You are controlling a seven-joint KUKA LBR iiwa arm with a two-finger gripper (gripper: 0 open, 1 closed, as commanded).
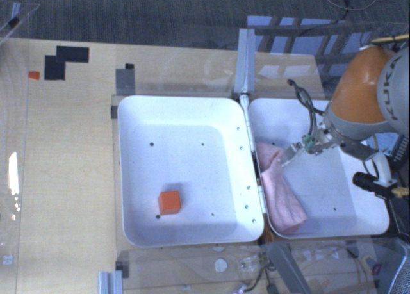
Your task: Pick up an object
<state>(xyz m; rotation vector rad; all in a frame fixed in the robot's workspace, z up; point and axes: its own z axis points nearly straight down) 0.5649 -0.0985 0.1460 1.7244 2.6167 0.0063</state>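
A small orange cube (170, 202) lies in the left white bin (192, 126), toward its front left. A pink cloth (282, 193) lies crumpled along the left wall of the right white bin (336, 190). My gripper (289, 154) reaches down from the grey arm with the orange band (362, 91) and sits low at the upper end of the pink cloth, right at its edge. Whether it touches or holds the cloth is hidden at this angle.
A metal divider rail (254, 158) runs between the two bins. Black cables (306, 104) loop near the wrist above the right bin. The wooden bench (64, 177) stretches to the left, with black and orange marks at its far corner.
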